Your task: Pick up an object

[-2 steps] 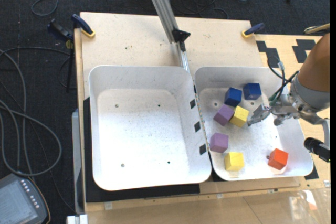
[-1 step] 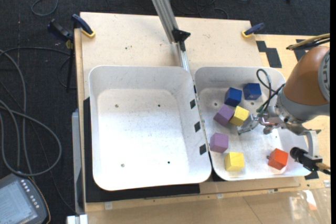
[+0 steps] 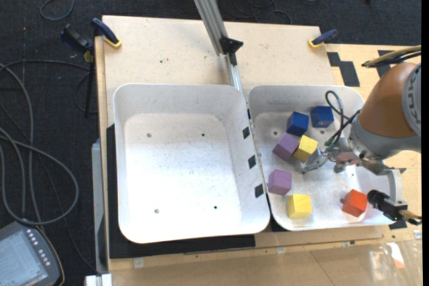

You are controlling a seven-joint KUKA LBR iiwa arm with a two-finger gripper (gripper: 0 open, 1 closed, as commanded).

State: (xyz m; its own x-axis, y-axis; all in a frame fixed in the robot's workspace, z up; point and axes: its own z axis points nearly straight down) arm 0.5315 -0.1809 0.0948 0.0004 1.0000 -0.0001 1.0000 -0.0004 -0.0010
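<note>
Six blocks lay in the right bin [image 3: 265,100]; the gripper [image 3: 314,163], finger state indiscernible, stood at the yellow block's [image 3: 307,146] five o'clock and needed centring over it

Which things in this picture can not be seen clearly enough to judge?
- Gripper, camera view: small and blurred beside the yellow cube; whether it touches or grips the cube cannot be told.
- Arm: cut off by the right edge.
- Orange cube: a black part of the arm hides the bin rim beside it.
- Bench bottom right: glare blurs it.
</note>
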